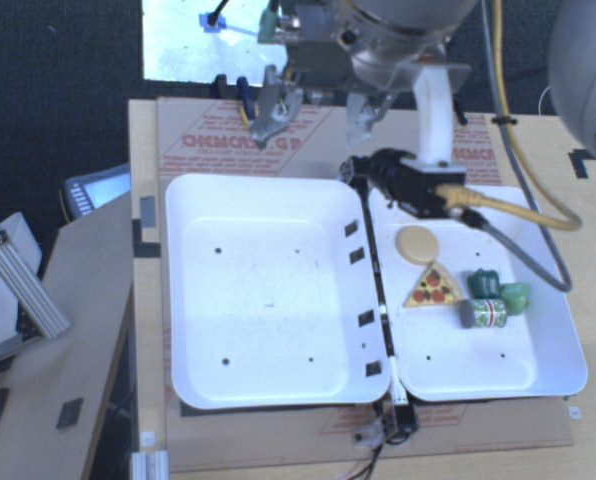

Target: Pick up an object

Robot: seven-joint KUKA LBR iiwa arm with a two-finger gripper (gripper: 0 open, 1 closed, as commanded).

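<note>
In the right bin a small pizza slice lies flat, yellow with red dots, just below a tan round disc. Beside it to the right sit a green piece, a paler green lump and a small can, bunched close. The gripper hangs above the bins' far edge, fingers spread with nothing between them. The left bin lies alongside.
</note>
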